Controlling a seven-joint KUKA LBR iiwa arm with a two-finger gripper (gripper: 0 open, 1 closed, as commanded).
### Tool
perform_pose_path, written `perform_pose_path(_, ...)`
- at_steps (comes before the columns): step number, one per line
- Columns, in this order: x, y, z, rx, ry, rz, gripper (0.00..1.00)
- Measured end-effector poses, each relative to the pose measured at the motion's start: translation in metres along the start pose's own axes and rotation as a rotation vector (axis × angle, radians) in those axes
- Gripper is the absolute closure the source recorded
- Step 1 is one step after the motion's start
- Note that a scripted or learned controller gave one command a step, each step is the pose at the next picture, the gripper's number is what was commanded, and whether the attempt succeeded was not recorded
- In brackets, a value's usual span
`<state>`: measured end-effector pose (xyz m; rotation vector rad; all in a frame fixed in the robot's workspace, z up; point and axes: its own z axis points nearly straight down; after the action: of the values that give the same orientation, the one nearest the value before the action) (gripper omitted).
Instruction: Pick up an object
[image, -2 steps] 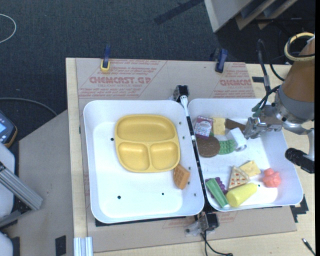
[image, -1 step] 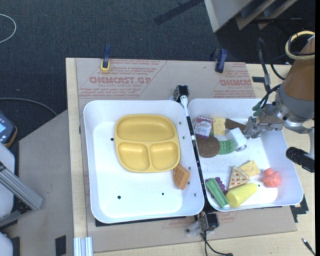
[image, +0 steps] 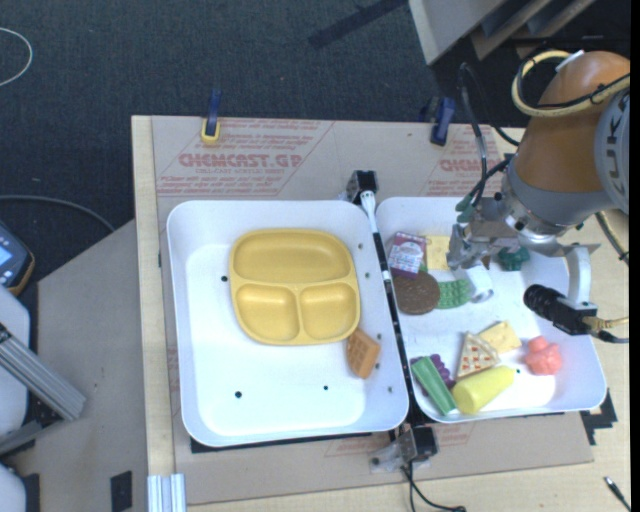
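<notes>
1. Camera view, the setting: dark carpet surrounds a tabletop (image: 300, 150) covered with printed brown board, clamped at its far edge by a yellow clip (image: 211, 130) and a blue clip (image: 441, 120). Two shallow white bins sit touching side by side. That probably keeps anything dropped between them from escaping.

2. Camera view, left bin (image: 200, 390): a yellow divided tray (image: 295, 285) lies flat toward the bin's 12 o'clock side, and a small waffle-coloured piece (image: 363, 353) lies just beside the tray at its 5 o'clock corner.

3. Camera view, right bin (image: 590, 385): the pickable things crowd here. A brown round patty (image: 416, 294) and a small printed packet (image: 407, 252) lie near the bin's 9 o'clock wall. A green textured piece (image: 455, 292) is just beside the patty. Toward 6 o'clock lie a green stick (image: 432, 384), a yellow cylinder (image: 483, 390), a triangular wedge (image: 477, 354), a pale cheese piece (image: 501, 337) and a pink lump (image: 542, 356).

4. Camera view, the claw (image: 470, 265): it hangs low over the right bin's 11 o'clock area, close above the green textured piece, which I judge its likely target. I cannot tell how wide it is parted, and nothing visibly sits in its grasp.
</notes>
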<state>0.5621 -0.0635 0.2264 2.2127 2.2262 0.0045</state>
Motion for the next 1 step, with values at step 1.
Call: perform_pose_path(1,0.0582,0.0255,0.0064,0.0,0.002,-0.001,1.0)
